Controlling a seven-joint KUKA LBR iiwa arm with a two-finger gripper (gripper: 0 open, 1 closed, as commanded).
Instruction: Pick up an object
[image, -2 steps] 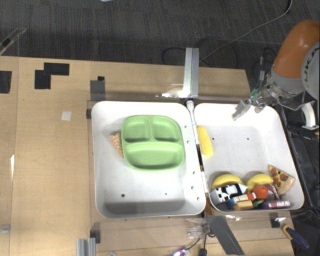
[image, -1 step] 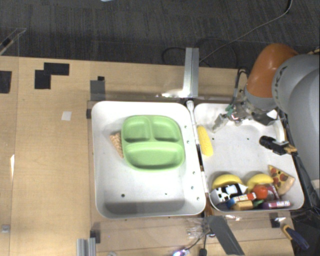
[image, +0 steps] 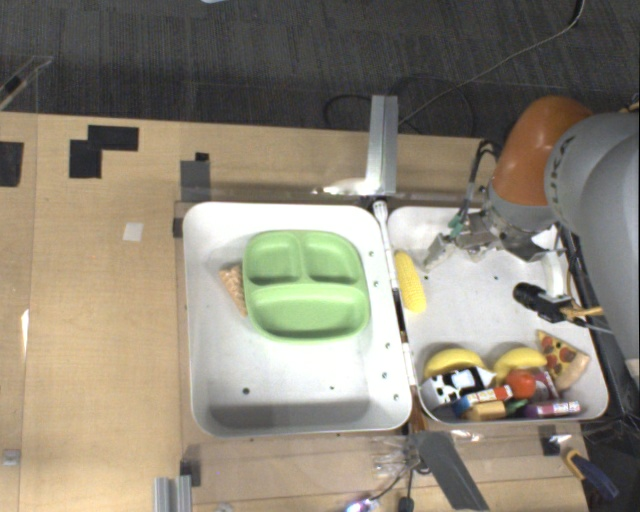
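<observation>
The grey metal two-finger gripper (image: 440, 250) hangs over the far part of the right shallow white bin (image: 470, 310), near its far left corner; the fingers hold nothing between them, and whether they stand open or closed cannot be told. The closest thing to them is a yellow corn cob (image: 409, 281), lying just beside and nearer the front than the fingertips, apart from them. Its long axis runs front to back along the bin's left wall, almost touching that wall.

The middle of the right bin floor is bare white. Along its front edge lie crowded small things: two yellow bananas (image: 452, 360), a black-and-white toy (image: 463, 381), a red round piece (image: 520, 384), and a pizza-slice toy (image: 562, 358) at the right wall.

In the left white bin (image: 210, 330) a green plastic divided tray (image: 304, 283) sits toward the far edge, with a tan waffle-patterned piece (image: 233, 288) partly under its left side.
</observation>
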